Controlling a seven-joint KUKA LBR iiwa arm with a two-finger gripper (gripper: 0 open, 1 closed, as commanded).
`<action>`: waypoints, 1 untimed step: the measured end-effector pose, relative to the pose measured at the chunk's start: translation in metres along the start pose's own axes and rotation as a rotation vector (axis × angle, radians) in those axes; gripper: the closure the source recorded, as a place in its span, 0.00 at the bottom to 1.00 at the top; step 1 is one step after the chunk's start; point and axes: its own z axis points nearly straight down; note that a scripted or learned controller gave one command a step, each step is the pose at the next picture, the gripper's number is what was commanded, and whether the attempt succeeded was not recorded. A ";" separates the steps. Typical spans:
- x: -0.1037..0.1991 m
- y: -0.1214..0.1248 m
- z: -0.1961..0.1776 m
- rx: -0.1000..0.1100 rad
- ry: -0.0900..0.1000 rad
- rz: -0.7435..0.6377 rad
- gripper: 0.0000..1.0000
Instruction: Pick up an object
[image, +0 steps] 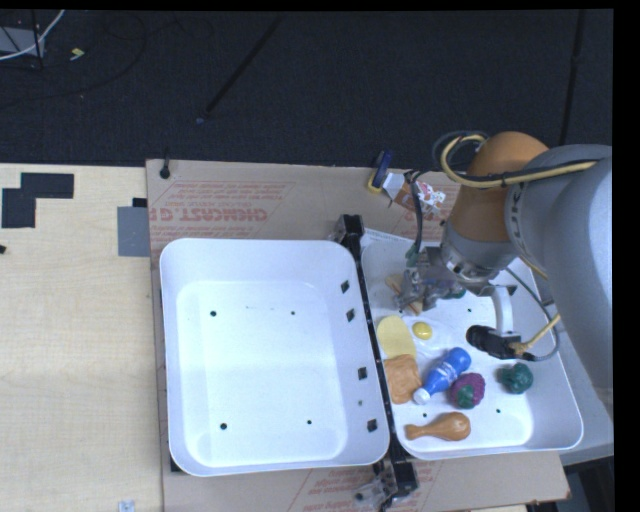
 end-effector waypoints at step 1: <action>0.014 0.002 -0.013 -0.012 -0.005 -0.003 1.00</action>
